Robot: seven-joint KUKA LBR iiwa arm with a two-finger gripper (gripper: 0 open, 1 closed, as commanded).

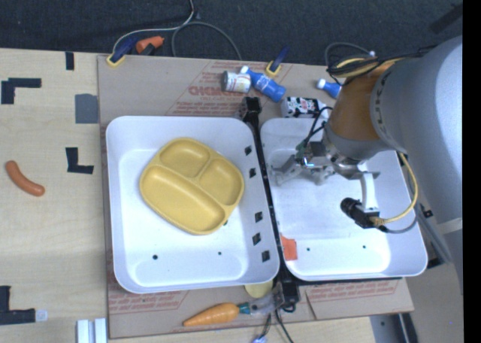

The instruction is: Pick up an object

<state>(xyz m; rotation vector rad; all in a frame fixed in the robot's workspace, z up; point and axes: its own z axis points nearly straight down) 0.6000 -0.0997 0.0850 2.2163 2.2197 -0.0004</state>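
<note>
Item: yellow divided plate [192, 184], lying flat in the left bin [128, 259]; the likeliest object for picking. Gripper [289, 168] is placed low in the right bin [338, 262], near the divider; finger state cannot be told. A rim grasp is advised, since the plate's flat face offers nothing to pinch.

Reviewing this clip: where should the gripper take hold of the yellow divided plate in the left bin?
Probably at the raised outer rim of the yellow divided plate, coming straight down from above. It lies flat and is too wide to span, so one finger inside a compartment and one outside seems best. Its right edge is nearest the gripper.
</note>
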